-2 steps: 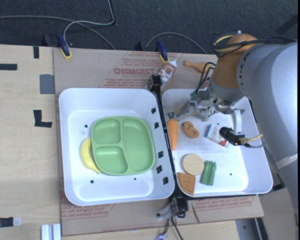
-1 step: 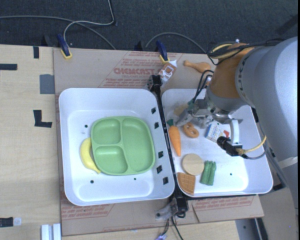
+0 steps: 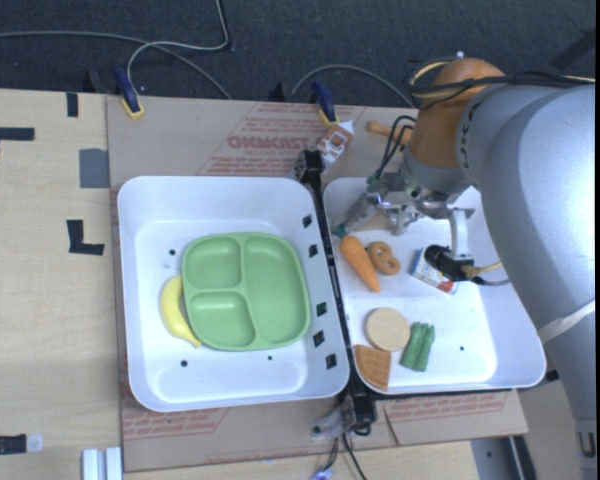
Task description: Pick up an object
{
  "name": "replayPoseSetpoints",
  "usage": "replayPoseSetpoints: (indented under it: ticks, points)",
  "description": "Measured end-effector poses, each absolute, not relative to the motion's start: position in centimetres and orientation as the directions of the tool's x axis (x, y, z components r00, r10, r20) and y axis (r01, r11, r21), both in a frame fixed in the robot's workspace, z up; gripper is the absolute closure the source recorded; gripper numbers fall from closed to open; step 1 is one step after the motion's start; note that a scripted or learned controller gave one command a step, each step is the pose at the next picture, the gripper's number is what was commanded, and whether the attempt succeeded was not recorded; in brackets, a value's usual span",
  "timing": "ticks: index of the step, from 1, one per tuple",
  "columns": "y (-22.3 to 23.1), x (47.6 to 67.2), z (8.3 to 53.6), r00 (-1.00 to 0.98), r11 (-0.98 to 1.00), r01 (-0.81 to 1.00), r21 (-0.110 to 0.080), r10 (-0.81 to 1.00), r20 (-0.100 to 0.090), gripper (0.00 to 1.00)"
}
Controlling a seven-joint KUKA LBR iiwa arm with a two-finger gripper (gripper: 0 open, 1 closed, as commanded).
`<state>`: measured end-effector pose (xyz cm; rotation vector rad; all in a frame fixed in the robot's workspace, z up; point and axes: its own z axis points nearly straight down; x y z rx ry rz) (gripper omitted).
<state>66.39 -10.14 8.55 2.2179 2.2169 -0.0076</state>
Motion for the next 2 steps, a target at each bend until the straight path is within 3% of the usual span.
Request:
replayPoseSetpoints:
  ticks: [1,2]
  points:
    - [-11.5,56.6,8.6,0.001,-0.001,1.0,0.001,1.0,-0.002,0.0]
    - [-10.0,61.4,8.6,-0.002,0.002,1.0,0.004,1.0,-0.001,0.0]
